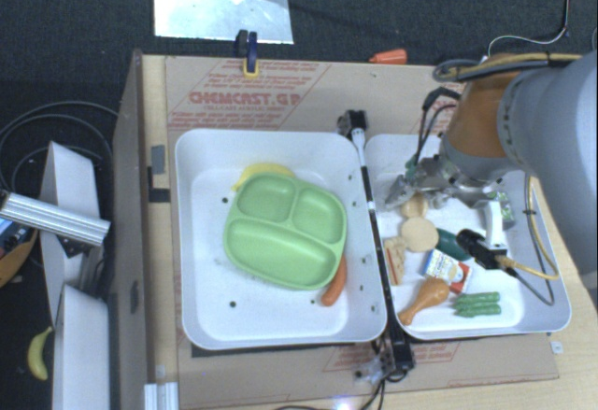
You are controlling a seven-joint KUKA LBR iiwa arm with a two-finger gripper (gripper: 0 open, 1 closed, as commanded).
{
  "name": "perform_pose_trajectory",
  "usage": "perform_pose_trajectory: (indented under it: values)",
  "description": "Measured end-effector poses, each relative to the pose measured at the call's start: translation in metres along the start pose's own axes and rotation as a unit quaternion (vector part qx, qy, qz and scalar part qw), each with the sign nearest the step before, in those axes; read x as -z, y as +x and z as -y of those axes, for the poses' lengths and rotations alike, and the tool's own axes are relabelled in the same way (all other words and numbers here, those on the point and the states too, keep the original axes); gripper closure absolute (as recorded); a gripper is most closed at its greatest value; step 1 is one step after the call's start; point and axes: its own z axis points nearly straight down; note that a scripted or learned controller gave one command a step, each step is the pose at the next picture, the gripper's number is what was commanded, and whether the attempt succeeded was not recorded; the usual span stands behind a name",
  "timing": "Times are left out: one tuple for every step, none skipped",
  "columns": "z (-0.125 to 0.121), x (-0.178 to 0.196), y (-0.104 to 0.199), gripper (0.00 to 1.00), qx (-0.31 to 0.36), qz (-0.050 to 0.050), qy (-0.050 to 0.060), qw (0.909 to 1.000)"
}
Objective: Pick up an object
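The gripper (pixel 408 198) is lowered into the right bin (pixel 542 305), just above a tan toy (pixel 414 207); what it grips cannot be told. "CHEMCAST GP" is printed on the cardboard (pixel 245 98).

Arm (pixel 551 109) cut off by the right edge; its wrist covers the back of the right bin (pixel 561 310). Gripper (pixel 418 186) sits under the wrist, jaws' state unreadable. Yellow item (pixel 262 171) mostly hidden behind the green divided plate (pixel 285 229); carrot (pixel 334 284) partly tucked under the plate's rim. Label on the small carton (pixel 445 267) too small to read. Yellow object (pixel 37 354) at far left only partly visible.
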Motion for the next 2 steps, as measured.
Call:
perform_pose_trajectory:
  values:
    - [0.054, -0.001, -0.003, 0.00, -0.003, 0.000, 0.004, 1.0000]
    - [0.022, 0.000, -0.001, 0.00, 0.000, 0.000, 0.000, 1.0000]
